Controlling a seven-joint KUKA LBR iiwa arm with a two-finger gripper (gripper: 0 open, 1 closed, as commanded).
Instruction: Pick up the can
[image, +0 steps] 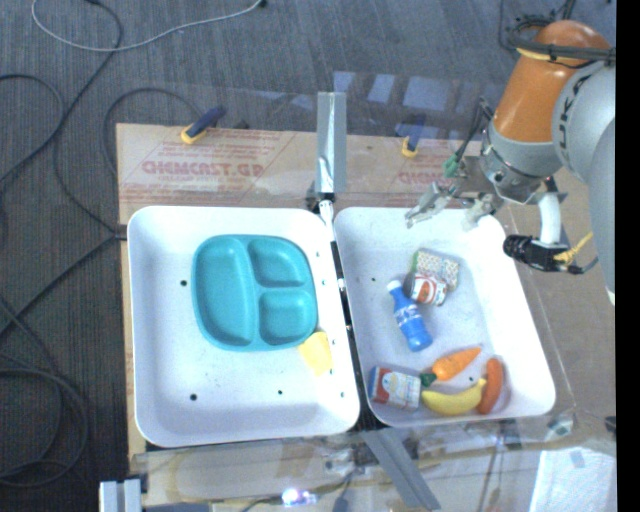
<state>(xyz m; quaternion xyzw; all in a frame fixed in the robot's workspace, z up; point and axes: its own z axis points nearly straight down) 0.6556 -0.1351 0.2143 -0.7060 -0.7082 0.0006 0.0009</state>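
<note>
A small red-and-white can (429, 290) lies on its side in the middle of the right bin (520, 300), touching a patterned carton (438, 266) behind it. A second can-like item with a red-and-white label (396, 387) lies at the bin's front left. My gripper (450, 208) hovers over the bin's back edge, above and behind the carton, with its two fingers (424, 211) spread wide and nothing between them.
A blue bottle (410, 320) lies just left of the small can. A carrot (457, 362), a banana (453, 400) and a sausage (492, 385) crowd the front right corner. The left bin (160, 380) holds a teal divided tray (255, 290) and a yellow piece (316, 352).
</note>
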